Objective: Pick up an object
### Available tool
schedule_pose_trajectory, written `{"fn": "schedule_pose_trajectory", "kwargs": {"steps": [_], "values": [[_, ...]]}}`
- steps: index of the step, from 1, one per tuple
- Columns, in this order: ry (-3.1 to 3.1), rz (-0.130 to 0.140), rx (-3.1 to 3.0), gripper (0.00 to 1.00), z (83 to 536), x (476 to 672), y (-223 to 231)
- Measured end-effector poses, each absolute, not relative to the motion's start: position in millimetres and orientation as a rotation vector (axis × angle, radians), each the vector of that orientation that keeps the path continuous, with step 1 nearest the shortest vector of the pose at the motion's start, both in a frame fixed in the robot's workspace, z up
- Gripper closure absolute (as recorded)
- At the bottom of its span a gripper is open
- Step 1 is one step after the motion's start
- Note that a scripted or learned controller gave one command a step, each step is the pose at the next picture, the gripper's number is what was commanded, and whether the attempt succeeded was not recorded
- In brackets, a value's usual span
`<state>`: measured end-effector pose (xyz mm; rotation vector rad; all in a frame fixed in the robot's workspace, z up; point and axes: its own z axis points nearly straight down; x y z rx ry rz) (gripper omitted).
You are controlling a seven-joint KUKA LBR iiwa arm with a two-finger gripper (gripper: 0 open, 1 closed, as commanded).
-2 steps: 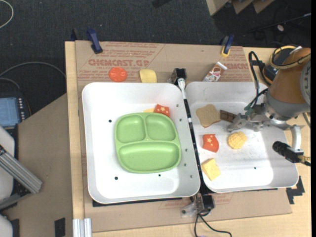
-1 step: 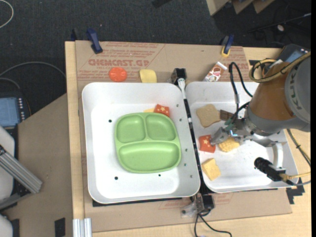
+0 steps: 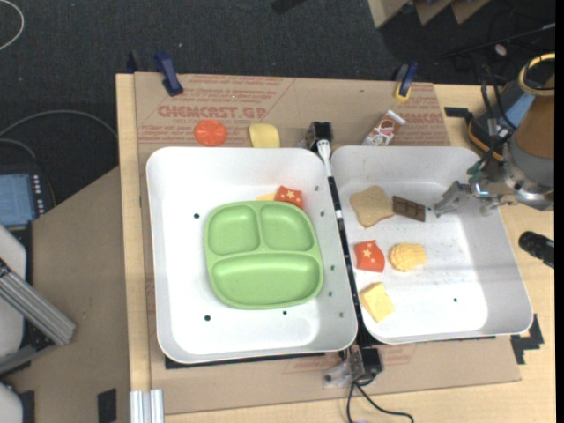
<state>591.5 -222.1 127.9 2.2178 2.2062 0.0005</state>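
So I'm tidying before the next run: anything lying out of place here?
Yes: three items lie outside both bins on the cardboard behind them: an orange piece, a yellow piece and a small wrapped packet. Nothing looks spilled or broken.

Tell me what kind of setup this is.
Most likely a robot lab test bench, not a kitchen: two white bins on a clamped cardboard sheet, toy food such as a red block and a green divided plate, with the grey arm reaching in.

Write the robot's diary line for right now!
gripper over right bin, holding nothing | nearest: brown block | green tray in left bin
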Motion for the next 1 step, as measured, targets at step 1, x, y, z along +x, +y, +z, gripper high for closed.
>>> {"fn": "schedule_pose_trajectory", "kwargs": {"steps": [1], "values": [[2.226,0.009,2.208,0.0,116.2,670.8,-159.5]]}}
